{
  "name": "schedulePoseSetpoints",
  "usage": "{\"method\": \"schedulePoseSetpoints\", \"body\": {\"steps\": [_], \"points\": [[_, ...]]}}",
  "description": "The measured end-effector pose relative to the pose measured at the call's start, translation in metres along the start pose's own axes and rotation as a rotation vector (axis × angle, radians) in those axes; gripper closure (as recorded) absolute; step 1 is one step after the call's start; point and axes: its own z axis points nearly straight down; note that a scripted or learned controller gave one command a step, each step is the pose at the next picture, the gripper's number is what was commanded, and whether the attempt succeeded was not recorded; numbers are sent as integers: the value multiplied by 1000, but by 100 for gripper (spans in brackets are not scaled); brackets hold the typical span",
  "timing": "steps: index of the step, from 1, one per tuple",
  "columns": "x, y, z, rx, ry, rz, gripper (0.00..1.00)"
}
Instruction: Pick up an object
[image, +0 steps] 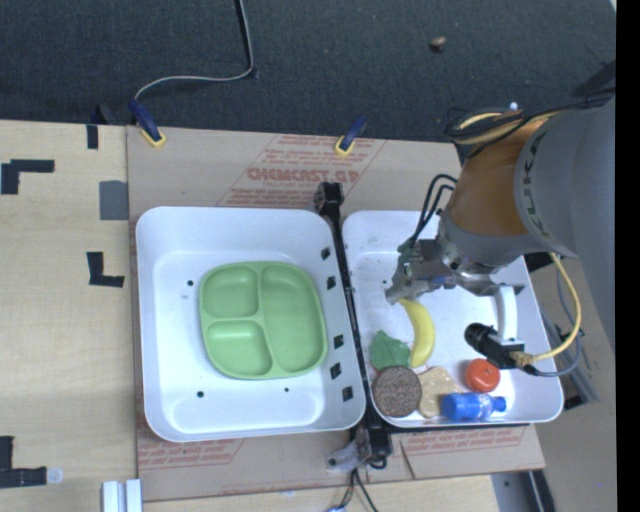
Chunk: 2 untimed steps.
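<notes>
The right white bin (370, 240) holds a yellow banana (421, 331), a green leafy piece (390, 351), a round brown speckled disc (397, 390), a tan cookie-like piece (436, 388), a small red-orange fruit (482, 375) and a blue object (470, 406). My gripper (409, 283) hangs low in this bin, just above the banana's upper end. The fingers point down to the left, with nothing seen between them.
The left white bin (160, 300) carries a green divided plate (264, 319). A black divider (338, 290) runs between the bins. The grey arm with its orange band (490, 190) and cables covers the right bin's far right side.
</notes>
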Motion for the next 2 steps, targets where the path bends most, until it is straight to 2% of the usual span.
{"method": "schedulePoseSetpoints", "body": {"steps": [1,2], "points": [[58,22,-42,1,0,0,100],[91,23,-31,3,-1,1,100]]}}
